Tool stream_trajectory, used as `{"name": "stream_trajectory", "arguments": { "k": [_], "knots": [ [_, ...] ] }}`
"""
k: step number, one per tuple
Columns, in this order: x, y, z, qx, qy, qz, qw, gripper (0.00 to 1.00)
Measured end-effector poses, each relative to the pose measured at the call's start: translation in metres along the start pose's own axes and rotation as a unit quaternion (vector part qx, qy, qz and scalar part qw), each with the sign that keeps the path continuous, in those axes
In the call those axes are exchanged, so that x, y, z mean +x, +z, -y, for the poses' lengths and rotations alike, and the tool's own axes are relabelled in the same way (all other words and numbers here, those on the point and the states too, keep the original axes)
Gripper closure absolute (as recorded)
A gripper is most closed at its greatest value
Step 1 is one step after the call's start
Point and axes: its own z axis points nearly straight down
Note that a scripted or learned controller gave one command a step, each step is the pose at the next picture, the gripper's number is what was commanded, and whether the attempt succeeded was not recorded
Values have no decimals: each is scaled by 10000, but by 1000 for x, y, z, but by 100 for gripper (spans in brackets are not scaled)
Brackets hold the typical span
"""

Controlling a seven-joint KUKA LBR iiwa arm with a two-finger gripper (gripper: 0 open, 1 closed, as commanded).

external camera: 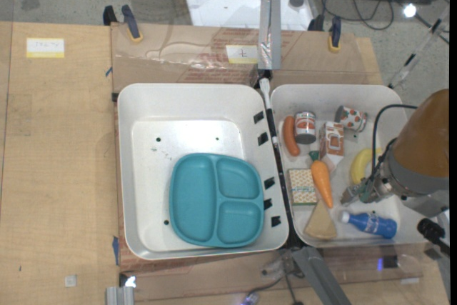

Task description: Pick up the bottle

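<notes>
Here, two shallow white bins are seen side by side on the bench. The left bin [136,153] holds a teal divided plate [216,200] with three compartments. The right bin [382,93] holds the food items and the bottle [370,223].

The bottle is blue with a white cap, and it is laid on its side near the bin's front edge, its cap toward the left. A pale patch is seen on its body, but no writing can be read there.

The gripper [359,192] is seen just above the bottle, at the end of the arm [428,146] (grey with an orange band), which enters from the right. Whether it is wide or narrow cannot be told, and nothing is seen held in it.

Beside the bottle's cap lies a tan wedge [320,223]. Above that are a carrot [322,182], a small printed box [303,186], a sausage [290,136], a can [305,127] with a red label, an orange carton [333,139] and a banana [360,164]. Their labels are too small to be read.

Behind the bins, a white slip [241,53] is taped to the cardboard; its marking is illegible.
</notes>
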Motion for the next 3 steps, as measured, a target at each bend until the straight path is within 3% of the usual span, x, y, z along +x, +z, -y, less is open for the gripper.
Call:
{"name": "stream_trajectory", "arguments": {
  "k": [1,2,3],
  "knots": [
    [0,0,0,0,2,-1,10000,0],
    [0,10,1,24,-39,-20,10000,0],
    [-2,0,0,-1,-19,3,10000,100]
  ]
}}
